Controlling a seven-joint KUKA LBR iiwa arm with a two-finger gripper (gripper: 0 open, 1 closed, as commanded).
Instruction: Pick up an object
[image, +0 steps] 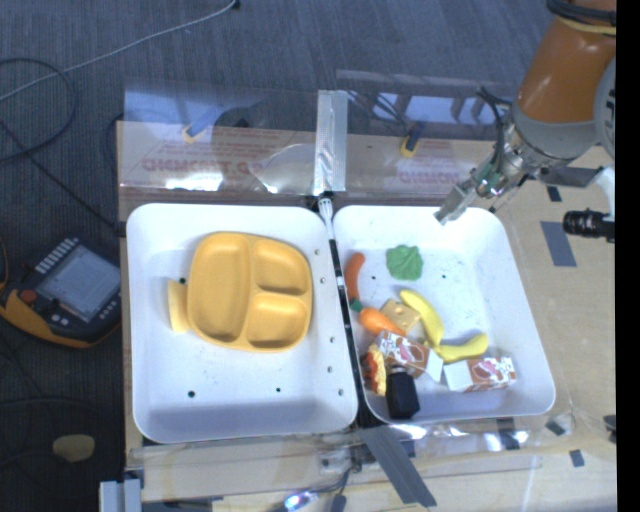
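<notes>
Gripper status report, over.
Gripper above right bin's far rim, carrying nothing. Banana, carrot, green toy lie in the bin. Path clear.

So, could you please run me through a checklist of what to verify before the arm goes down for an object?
1. Objects available in the right bin: ok; a banana, a carrot, a green leafy piece and small packets lie there.
2. Gripper clear of the objects: ok; it hangs above the bin's far rim, apart from all of them.
3. Nothing carried already: ok; no object shows at its tip.
4. An isolated target: ok; the green leafy piece lies alone, while the near pile is crowded.
5. Jaws ready to close on a thing: cannot tell at this size.
6. Left bin: ok; the yellow divided tray sits well away from the reach.
</notes>
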